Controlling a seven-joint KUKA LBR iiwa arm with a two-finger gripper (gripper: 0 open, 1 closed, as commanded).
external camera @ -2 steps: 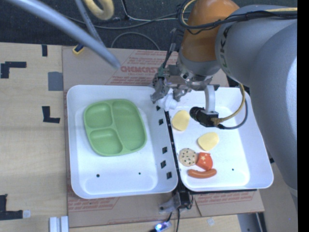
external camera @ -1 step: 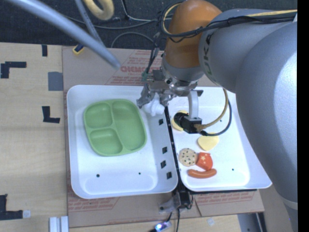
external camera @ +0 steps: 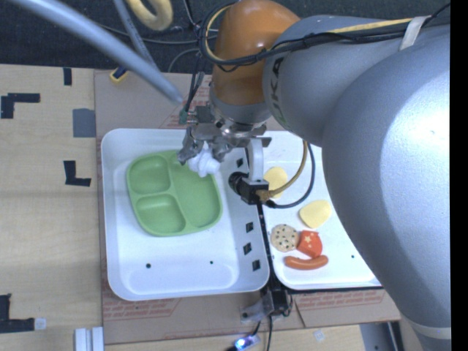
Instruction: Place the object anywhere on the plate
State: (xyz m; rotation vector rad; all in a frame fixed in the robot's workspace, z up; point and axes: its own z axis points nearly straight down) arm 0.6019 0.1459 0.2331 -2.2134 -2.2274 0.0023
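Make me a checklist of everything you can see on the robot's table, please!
Surface: two white bins, the left bin and the right bin, on a wooden bench.
Job's things: green plate with three compartments in the left bin; a small white object at the plate's upper right edge, under the gripper.
Clutter: in the right bin, cookie, tomato, sausage, two yellow pieces.
Grippers: gripper at the white object; grip unclear.
Cables: black cable looping off the wrist.
Surroundings: black tape marks on the bench.
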